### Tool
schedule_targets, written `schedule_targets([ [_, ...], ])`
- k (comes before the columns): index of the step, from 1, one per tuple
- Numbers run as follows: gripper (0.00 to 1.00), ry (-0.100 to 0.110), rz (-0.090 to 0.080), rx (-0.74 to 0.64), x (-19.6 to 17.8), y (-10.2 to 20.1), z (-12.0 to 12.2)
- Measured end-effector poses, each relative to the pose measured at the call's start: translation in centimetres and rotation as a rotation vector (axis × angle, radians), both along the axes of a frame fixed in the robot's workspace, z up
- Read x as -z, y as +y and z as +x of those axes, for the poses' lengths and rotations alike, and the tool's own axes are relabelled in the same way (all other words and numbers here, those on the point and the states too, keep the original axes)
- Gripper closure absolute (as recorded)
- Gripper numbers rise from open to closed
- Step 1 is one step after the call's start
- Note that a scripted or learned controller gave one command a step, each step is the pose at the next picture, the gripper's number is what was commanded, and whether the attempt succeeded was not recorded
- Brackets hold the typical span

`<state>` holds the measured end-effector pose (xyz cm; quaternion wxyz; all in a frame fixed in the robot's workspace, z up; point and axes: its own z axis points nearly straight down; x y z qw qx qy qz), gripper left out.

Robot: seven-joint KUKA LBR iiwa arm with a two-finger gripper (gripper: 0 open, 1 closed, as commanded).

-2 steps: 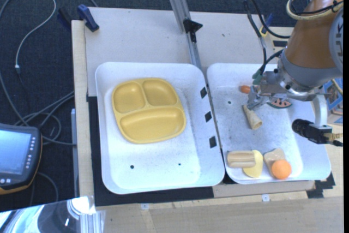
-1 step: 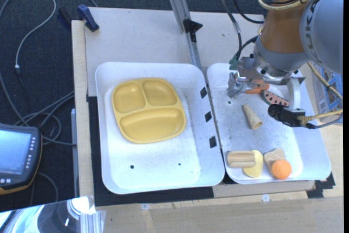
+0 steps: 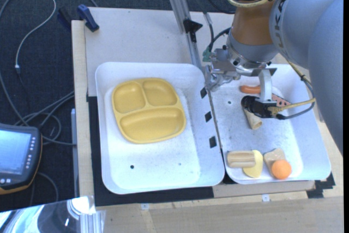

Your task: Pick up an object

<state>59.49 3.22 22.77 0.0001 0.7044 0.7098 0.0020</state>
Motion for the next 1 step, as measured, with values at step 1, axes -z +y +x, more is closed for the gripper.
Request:
schedule_targets([
  [1,1.00,-0.001,0.000,0.002,-1.11,4.04,2.62],
])
